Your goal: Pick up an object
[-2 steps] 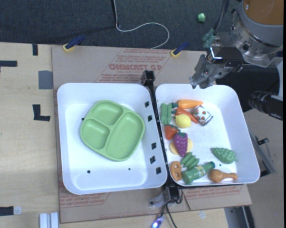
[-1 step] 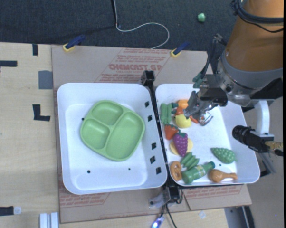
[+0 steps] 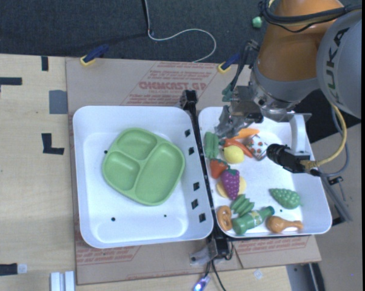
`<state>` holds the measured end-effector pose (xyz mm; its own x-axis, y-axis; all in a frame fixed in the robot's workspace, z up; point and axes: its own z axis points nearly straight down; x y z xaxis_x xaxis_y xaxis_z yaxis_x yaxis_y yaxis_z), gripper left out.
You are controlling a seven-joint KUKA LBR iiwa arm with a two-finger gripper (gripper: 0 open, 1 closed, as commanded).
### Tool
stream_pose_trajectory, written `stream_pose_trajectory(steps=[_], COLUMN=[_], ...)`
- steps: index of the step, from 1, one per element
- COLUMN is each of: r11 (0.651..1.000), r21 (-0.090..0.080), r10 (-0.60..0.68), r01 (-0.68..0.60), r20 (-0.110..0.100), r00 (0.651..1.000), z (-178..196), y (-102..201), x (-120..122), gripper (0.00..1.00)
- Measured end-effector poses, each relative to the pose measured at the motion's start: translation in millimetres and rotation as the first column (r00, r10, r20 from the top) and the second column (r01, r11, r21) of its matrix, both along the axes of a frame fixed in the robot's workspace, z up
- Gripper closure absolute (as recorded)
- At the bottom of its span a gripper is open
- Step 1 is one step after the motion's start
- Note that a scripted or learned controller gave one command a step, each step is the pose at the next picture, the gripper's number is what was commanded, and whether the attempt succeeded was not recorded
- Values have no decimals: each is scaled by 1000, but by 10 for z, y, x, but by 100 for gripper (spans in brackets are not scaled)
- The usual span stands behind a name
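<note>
Over the right white plastic bin [image 3: 316, 214], the end effector [image 3: 231, 123] hangs above crowded toy food, presumably selecting; grip state cannot be told.

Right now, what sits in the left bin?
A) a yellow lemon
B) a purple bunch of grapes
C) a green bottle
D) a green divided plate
D: the green divided plate lies alone in the left bin, while the toy foods, such as the purple grapes and yellow lemon, are all in the right bin.
</note>
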<state>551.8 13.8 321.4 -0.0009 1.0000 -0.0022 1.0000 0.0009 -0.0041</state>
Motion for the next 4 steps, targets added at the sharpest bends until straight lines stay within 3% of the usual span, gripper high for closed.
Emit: stream_pose_trajectory(steps=[1, 2, 3, 4], r11=[1000, 1000, 1000, 1000], r21=[5, 3, -1, 2], r10=[2, 6, -2, 2], r01=[-2, -6, 2, -2], r20=[22, 5, -11, 3], r00=[1000, 1000, 1000, 1000], z=[1710, 1795, 672, 773], y=[-31, 487, 348, 646], x=[-697, -680, -695, -683], gripper=[100, 100, 100, 100])
